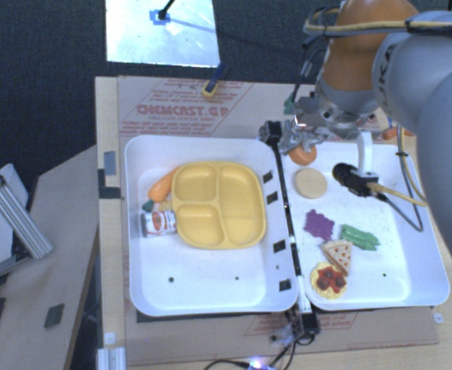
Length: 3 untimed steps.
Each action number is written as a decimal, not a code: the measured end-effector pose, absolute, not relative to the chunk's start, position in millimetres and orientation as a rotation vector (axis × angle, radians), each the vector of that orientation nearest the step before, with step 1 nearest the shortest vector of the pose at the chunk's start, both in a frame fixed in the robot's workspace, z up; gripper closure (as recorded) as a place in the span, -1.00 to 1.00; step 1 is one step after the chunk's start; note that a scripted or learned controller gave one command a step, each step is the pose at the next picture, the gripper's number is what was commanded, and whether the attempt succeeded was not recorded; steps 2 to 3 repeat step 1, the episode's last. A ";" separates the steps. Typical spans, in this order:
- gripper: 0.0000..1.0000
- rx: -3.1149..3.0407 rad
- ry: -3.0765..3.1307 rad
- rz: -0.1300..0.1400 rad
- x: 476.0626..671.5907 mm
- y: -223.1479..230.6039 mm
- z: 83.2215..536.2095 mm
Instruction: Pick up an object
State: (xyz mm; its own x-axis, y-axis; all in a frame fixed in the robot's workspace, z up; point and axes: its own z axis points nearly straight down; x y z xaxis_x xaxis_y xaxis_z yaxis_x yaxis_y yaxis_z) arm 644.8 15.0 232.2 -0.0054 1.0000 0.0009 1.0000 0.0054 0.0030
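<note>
The gripper (301, 139) hangs over the far left corner of the right bin (430, 280), beside the divider between the two bins; whether its jaws stand wide or narrow cannot be told, since the wrist hardware covers them. Directly beneath it lies a small orange object (303, 156), rounded, partly hidden by the gripper, so its long axis cannot be read. Just nearer the viewer rests a flat tan disc (311, 183), round and without any heading. Toward the middle of the right bin lie a purple ruffled piece (319, 224) and a green bean-like piece (360, 237), the latter with its long axis running roughly left to right, tilted slightly toward the near right corner. Near the front edge sit a pizza slice (337, 254) and a red-topped pasta piece (329, 280). The left bin (145, 280) carries a yellow divided plate (216, 204), with a carrot (161, 186) and a small labelled can (159, 223), lying on its side, at the plate's left edge.
</note>
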 end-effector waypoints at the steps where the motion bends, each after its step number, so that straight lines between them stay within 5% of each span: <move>1: 1.00 2.220 2.222 0.000 631.6 16.0 215.6; 3: 1.00 2.220 2.222 0.000 631.6 16.0 215.6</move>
